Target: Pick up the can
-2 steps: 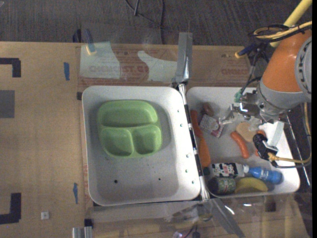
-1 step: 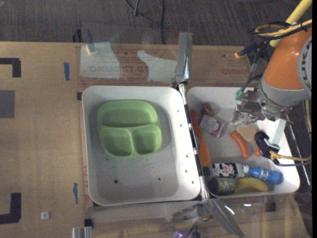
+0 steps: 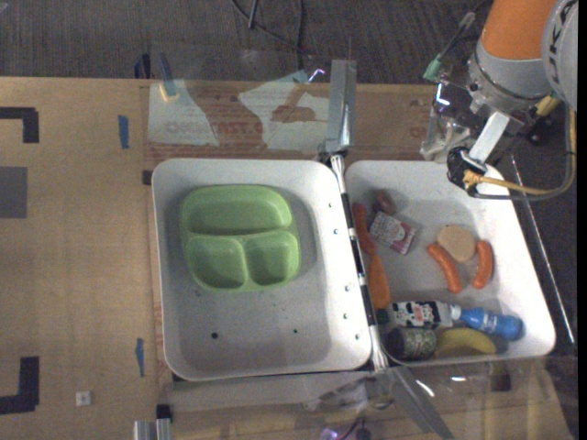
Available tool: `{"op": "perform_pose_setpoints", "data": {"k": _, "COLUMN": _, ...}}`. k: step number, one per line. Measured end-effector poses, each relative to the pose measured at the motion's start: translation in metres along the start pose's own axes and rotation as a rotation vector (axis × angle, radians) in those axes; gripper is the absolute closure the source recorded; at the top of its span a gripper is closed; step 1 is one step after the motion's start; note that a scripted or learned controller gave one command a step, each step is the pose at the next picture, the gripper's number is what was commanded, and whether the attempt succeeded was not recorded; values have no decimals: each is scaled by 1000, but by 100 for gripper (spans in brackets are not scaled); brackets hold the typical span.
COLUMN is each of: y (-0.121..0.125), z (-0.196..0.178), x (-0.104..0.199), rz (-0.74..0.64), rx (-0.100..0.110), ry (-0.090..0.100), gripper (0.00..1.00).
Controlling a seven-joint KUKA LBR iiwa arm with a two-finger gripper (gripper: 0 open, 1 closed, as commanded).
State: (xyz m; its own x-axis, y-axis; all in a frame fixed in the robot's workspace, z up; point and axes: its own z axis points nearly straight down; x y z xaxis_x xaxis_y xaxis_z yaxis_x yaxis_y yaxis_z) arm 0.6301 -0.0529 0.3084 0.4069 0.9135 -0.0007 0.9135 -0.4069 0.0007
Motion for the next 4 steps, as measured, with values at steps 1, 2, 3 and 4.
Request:
{"op": "perform_pose_setpoints", "data": {"k": 1, "y": 0, "z": 0, "x": 0, "rz": 0, "rx": 1, "ry": 0, "gripper": 0}}
{"op": "perform_pose_setpoints", "data": {"k": 2, "y": 0, "z": -10, "x": 3, "rz": -6, "rx": -1, "ry": -1, "gripper": 100}}
{"op": "perform_pose_setpoints", "data": {"k": 3, "y": -95, "z": -60, "x": 10, "rz": 349, "rx": 5, "ry": -2, "gripper": 100}}
{"op": "perform_pose_setpoints", "data": {"k": 4, "y": -95, "z": -60, "x": 10, "rz": 349, "rx": 4, "ry": -1, "gripper": 0}}
